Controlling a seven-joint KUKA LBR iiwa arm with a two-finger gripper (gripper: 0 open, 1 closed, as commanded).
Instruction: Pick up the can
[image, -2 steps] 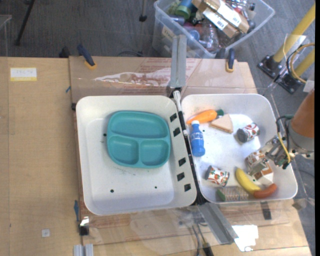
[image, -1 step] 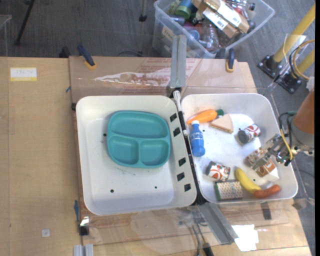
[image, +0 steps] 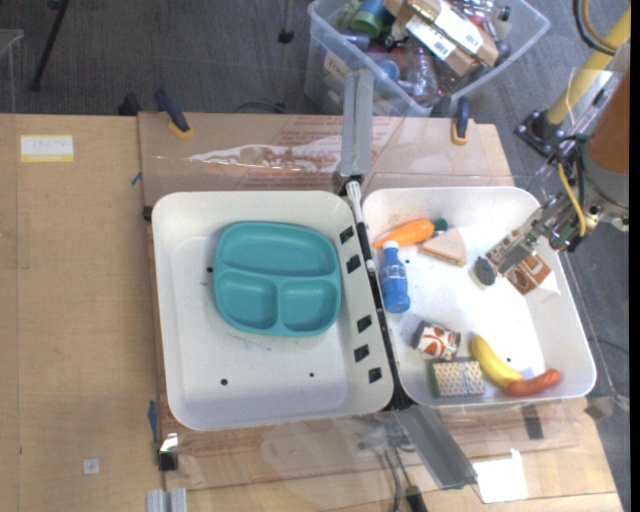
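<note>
On the left side of the bench, the left bin (image: 180, 300) is holding a teal divided tray (image: 276, 277) lying flat, and nothing there is bearing any print I can make out. Moving rightward past the divider, the right bin (image: 500, 200) is carrying the clutter: a blue bottle (image: 394, 280) with a white cap standing just beside the divider, a carrot (image: 405, 233) near the far wall, a wedge of sandwich (image: 447, 247) beside it, and — nearer the front — the can (image: 437, 341), lying on its side with a white and red-orange label whose lettering is too small to read. Just in front of the can a green speckled block (image: 457, 377) is sitting, with a banana (image: 493, 362) and a reddish sausage (image: 535, 381) to its right. Further right, the gripper (image: 486, 270) is hanging over the bin's far-right part above a small brown item (image: 529, 273), well apart from the can; whether its fingers are spread or pressed together I cannot tell, and nothing is visibly pinched. By my reading the task is sitting at the approach step, with the grasp not yet begun. The next move is likely calling for travel toward the front-left of that bin and a descent lined up across the can's round body — tight quarters, since the block is crowding it.
</note>
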